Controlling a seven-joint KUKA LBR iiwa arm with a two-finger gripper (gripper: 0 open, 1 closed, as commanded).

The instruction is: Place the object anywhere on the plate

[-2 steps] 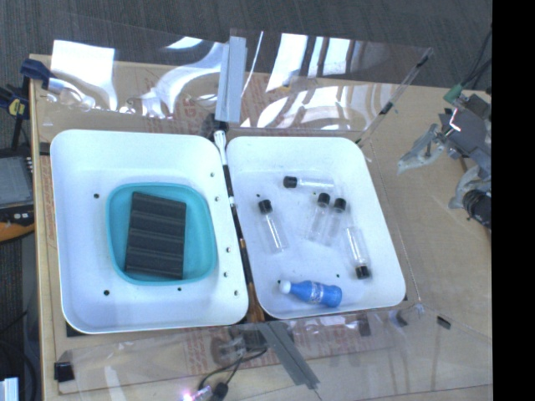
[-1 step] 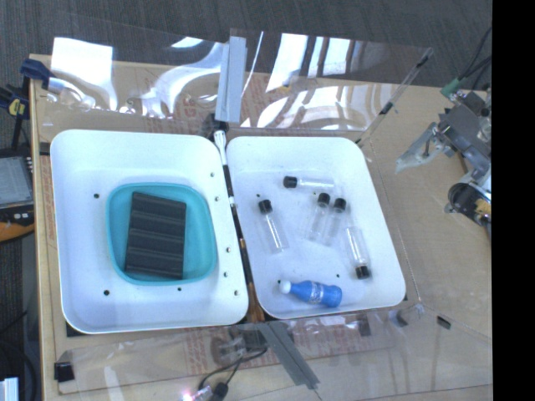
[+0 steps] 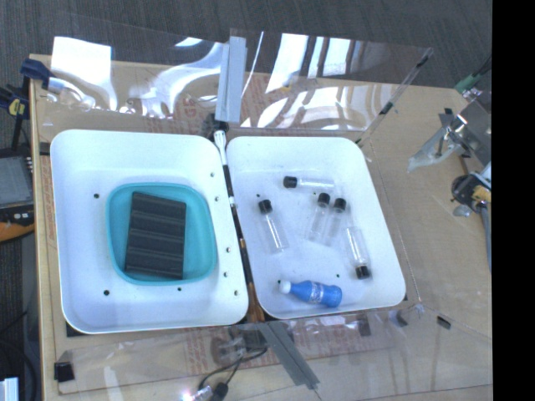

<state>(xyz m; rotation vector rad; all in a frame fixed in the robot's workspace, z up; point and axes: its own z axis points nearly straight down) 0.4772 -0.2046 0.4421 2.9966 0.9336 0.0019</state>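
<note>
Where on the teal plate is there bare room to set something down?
The dark ridged block fills most of the teal plate. Free patches: a strip right of the block and a narrow band along the plate's top edge. The left and bottom margins are tight.

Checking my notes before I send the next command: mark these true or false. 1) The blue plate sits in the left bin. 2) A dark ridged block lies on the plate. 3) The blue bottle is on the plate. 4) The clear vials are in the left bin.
1) True: the blue plate sits in the left bin.
2) True: the dark ridged block lies on the plate.
3) False: the blue bottle lies in the right bin, near its front edge.
4) False: the clear vials are scattered in the right bin.
</note>
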